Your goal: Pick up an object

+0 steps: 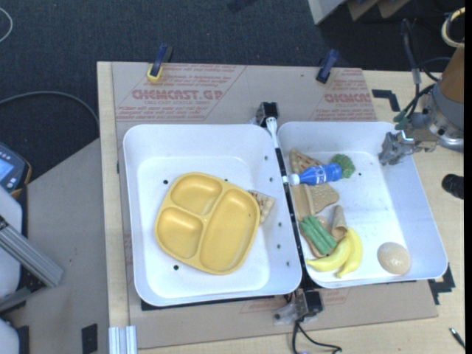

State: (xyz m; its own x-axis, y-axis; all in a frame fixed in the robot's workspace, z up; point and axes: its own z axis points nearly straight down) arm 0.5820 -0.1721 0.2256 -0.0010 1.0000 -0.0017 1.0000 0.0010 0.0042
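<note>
Gripper (391, 152) at the right bin's (424, 198) far right edge; jaw state can't be told.
The banana (341, 255) at the near edge looks light, smooth, curved: grasp across its middle.

A: What sort of place is this?
B: A robotics lab. Two white bins (140, 220) sit on a bench board (236, 94) held by clamps (157, 63), cables (310, 330) trail below, over dark carpet (110, 13).

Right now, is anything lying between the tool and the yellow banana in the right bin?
Nothing visible lies between them. The tool hangs at the right white bin's far right edge; the curved yellow banana lies near the front, with bare white floor between. The round tan ball sits beside that line.
</note>
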